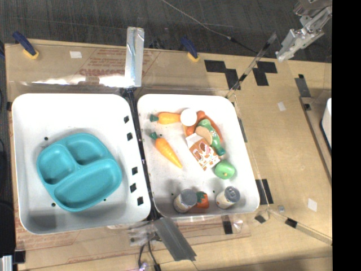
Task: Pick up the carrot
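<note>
Lighting is even and fairly bright; you get no hard shadows. Glare sits on the clear plastic sheet [84, 66] and the silver tape strip [135, 55], well left of the gripper [307, 24]. The gripper itself is slightly blurred and washed out. Bins [22, 151] read near-white w/ soft shadow along their walls. Focus is moderate; small labels aren't legible. Floor beyond the bench stays dark.

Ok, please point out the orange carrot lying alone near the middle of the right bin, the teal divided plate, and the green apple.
Orange carrot [168, 152], camera view, middle of its body.
Teal divided plate [100, 182], camera view, floor of its largest compartment.
Green apple [224, 170], camera view, its top.
</note>
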Robot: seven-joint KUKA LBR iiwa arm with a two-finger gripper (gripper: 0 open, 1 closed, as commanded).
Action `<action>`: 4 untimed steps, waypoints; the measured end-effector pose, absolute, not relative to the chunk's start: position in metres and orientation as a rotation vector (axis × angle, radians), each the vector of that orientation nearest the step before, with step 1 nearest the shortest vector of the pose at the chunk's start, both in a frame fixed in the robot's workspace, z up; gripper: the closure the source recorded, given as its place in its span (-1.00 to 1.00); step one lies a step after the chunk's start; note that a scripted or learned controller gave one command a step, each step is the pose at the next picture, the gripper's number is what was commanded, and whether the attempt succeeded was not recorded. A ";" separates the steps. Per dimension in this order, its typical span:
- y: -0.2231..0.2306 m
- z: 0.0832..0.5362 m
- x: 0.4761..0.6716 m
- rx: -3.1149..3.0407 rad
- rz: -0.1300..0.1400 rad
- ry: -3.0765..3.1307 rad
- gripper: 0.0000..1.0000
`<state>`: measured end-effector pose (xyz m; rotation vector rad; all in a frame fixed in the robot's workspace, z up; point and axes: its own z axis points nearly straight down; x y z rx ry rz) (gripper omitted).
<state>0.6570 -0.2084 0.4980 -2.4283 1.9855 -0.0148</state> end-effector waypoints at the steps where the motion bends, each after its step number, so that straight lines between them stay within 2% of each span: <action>1: -0.200 0.467 0.657 -2.749 0.006 1.520 1.00; 2: -0.199 0.435 0.658 -2.980 0.001 0.989 1.00; 3: -0.207 0.332 0.654 -3.123 0.005 0.303 1.00; 4: -0.206 0.446 0.658 -3.114 -0.019 0.396 1.00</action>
